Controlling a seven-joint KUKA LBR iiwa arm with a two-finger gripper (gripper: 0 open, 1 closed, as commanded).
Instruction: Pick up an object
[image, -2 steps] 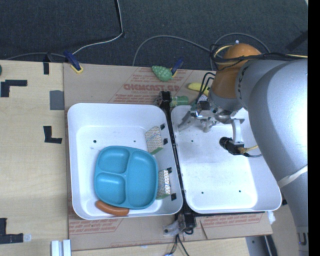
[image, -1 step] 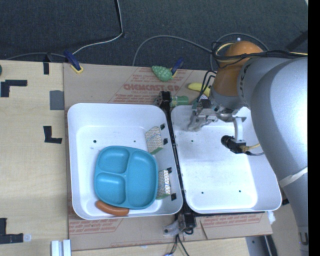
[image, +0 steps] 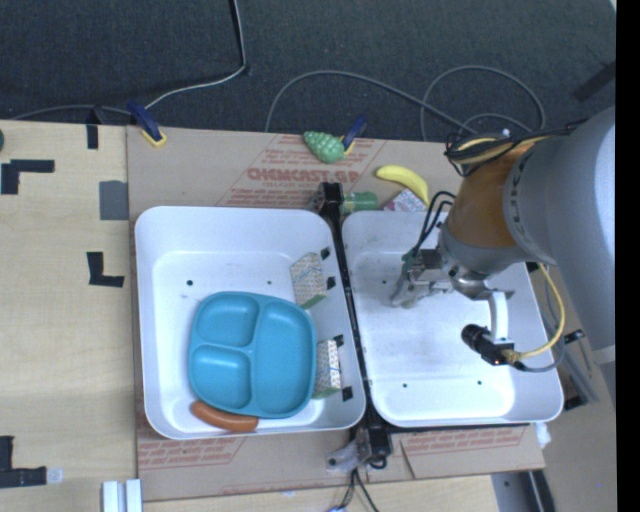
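While the gripper (image: 412, 288) hangs low over the right bin (image: 440, 390), nothing shows between its fingers, and how far they are parted cannot be told. Candidate objects lie apart from it in the left bin (image: 165, 250) — a blue divided plate (image: 250, 352) and, at that plate's near edge, an orange sausage (image: 224, 417). Judged so, the pick is not yet made — approach, closure and lift all remain.

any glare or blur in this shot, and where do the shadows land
In the camera view, lighting is soft and even: the white bins look bright but not blown out. The blue tray casts only a faint shadow on its lower right. The arm at the right edge looks soft and slightly blurred, and the gripper throws a dim grey smudge on the right bin's floor.
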